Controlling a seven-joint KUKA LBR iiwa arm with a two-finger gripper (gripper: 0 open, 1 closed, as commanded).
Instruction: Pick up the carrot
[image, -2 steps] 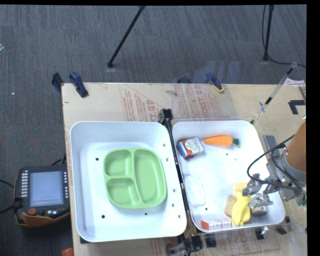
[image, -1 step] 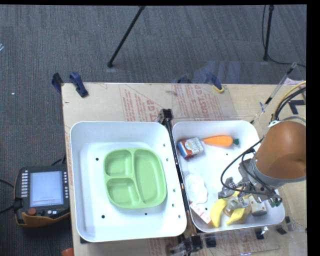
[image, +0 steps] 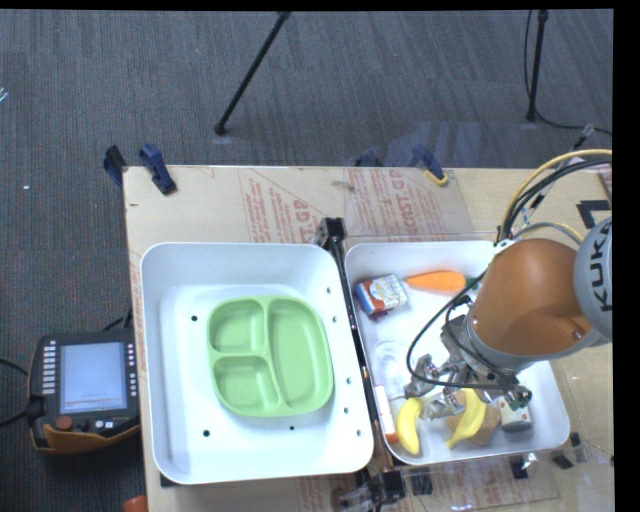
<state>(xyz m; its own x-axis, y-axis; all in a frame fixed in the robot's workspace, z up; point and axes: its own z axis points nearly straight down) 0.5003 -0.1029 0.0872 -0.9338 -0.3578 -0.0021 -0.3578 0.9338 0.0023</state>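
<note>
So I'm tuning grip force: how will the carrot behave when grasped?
The carrot looks smooth and tapered, so it may slip toward its thin end. Lying flat and round-bodied, it would probably roll if nudged sideways. It seems rigid, likely a light toy.

divided plate (image: 270, 357) in left bin (image: 160, 300), carrot (image: 436, 282) at right bin's (image: 420, 250) far side, bananas (image: 409, 426) near front

Left bin (image: 160, 300) holds a green divided plate (image: 270, 356). Right bin (image: 440, 250): carrot (image: 437, 282) near the far wall, small carton (image: 382, 295) just left of it. Arm (image: 530, 298) reaches in from the right, gripper (image: 452, 385) low over the near end of the right bin, among two bananas (image: 409, 425) (image: 466, 418). Carrot well apart from the gripper. Pendant (image: 85, 388) off the bench, left.
</note>
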